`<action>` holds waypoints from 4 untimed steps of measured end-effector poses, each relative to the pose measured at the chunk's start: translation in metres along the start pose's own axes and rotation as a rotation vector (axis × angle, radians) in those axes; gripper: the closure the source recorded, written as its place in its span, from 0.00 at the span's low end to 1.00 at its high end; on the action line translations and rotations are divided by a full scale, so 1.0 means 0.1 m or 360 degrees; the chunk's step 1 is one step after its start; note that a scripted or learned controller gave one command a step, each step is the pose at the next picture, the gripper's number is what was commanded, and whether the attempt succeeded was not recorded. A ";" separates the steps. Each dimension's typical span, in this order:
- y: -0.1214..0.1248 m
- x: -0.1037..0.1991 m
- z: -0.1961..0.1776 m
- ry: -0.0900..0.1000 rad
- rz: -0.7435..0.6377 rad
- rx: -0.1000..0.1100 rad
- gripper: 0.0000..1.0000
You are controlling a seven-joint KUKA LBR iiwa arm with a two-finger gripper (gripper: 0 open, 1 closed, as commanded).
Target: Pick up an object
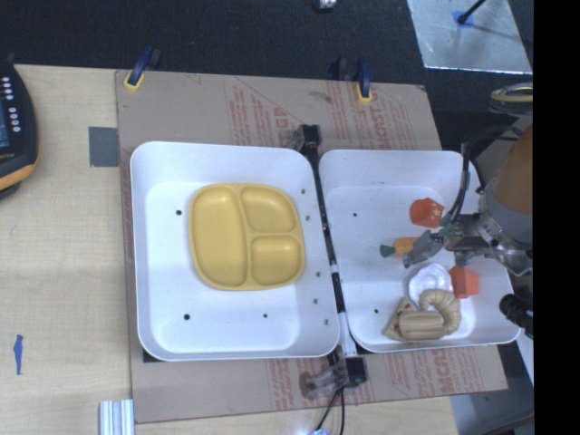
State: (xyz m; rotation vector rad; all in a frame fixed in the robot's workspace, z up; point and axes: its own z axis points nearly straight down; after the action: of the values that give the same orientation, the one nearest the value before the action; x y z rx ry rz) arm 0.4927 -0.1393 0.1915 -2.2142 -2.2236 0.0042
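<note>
**A:** Going left to right, what are you looking at?

**B:** You're seeing the left bin (159,270) carrying a yellow divided plate (246,236) near its middle. In the right bin (362,175), small pieces are crowding the right edge: an orange carrot (404,245), a red piece (426,212), a white cup (429,283), a tan curved toy (428,315) by the near right corner.

**B:** The gripper (433,240) is hanging over the carrot, prongs looking spread, gripping nothing.

**A:** Handling?

**B:** Probably light, stiff, slick plastic; you're likely pinching it across its middle. Room is looking tight.
</note>
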 end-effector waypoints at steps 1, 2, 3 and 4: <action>0.95 -0.33 1.04 -0.0006 -0.0009 -0.0007 0.00; 1.59 -0.23 1.02 0.0007 0.0009 0.0056 0.00; 0.94 -0.14 1.00 0.0000 0.0002 0.0009 0.00; 0.61 0.01 1.00 0.0001 0.0003 0.0006 0.00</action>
State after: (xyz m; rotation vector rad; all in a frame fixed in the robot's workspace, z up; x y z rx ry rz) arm 0.5529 -0.1376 0.0913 -2.2143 -2.2190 0.0076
